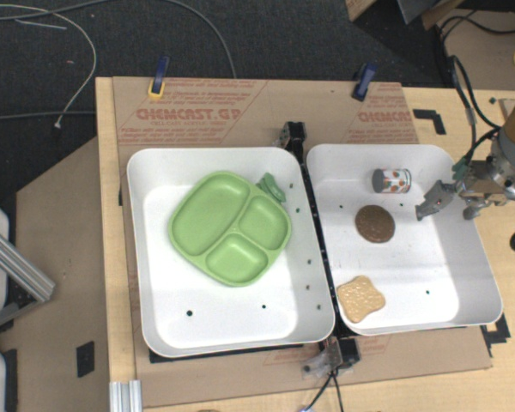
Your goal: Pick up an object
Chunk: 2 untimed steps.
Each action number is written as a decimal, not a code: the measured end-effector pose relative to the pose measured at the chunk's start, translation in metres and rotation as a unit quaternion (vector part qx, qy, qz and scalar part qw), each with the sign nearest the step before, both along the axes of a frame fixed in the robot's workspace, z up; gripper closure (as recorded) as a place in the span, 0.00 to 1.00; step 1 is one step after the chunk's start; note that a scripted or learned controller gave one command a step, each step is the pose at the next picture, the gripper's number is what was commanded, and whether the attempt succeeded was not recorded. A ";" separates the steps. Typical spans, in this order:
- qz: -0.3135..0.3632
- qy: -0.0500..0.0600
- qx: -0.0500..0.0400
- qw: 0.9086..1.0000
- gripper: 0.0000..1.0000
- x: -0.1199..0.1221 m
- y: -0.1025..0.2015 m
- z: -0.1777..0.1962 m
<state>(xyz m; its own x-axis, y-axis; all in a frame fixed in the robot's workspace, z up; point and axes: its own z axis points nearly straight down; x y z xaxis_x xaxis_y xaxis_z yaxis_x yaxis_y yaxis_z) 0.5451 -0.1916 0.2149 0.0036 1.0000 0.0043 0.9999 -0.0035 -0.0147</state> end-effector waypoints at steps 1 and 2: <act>0.002 -0.007 -0.002 1.000 0.00 0.003 0.000 0.007; 0.002 -0.004 -0.001 1.000 0.00 0.002 0.002 -0.035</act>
<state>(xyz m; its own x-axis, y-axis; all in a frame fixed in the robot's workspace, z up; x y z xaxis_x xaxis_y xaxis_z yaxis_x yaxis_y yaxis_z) 0.5476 -0.1900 0.1801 -0.0003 1.0000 0.0028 1.0000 0.0004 -0.0060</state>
